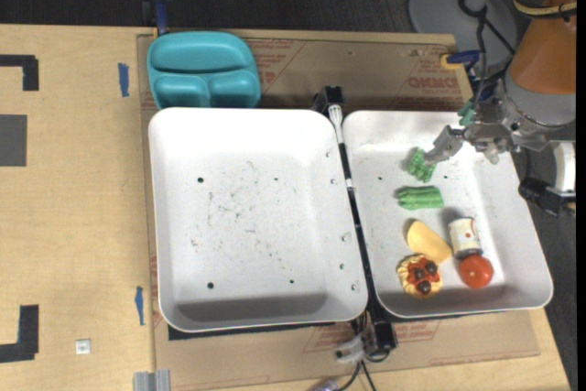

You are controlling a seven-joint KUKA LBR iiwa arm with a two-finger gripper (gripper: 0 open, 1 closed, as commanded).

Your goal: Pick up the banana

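One banana, partly behind pastry

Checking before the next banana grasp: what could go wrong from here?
1. The pincer sits by the green toy, not the banana, so it may grab the wrong item.
2. The banana looks wedged among the small can, the tomato and the fruit tart; closing there could catch or shove a neighbour.

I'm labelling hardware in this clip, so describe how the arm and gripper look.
The arm is grey with a broad orange band above the wrist. Dark cables run along it near the wrist, beside a small teal part. The gripper is grey metal, narrow and tapering toward its tip.
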